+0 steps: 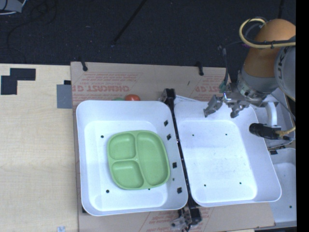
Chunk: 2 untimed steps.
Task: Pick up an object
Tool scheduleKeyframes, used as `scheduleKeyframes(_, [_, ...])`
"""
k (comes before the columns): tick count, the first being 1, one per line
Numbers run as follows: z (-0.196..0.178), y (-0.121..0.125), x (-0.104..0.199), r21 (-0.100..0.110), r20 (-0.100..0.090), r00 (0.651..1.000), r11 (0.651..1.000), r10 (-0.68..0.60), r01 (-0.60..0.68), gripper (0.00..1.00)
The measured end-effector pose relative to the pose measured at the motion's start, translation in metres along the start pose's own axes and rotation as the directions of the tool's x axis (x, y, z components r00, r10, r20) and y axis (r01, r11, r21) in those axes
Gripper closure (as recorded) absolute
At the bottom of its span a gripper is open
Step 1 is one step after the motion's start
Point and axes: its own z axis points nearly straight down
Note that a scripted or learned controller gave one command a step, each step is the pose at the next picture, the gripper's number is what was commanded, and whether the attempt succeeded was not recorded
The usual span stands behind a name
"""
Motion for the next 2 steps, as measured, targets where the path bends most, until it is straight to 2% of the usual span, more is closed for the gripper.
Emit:
scheduleKeyframes(1, [-0.009,0.003,0.000,-0.014,0.002,1.000,1.000,-0.002,0.002,0.00])
scheduleKeyframes(2, [0.035,0.001,0.000,-0.009,0.001,1.000,1.000,-0.002,0.002,0.00])
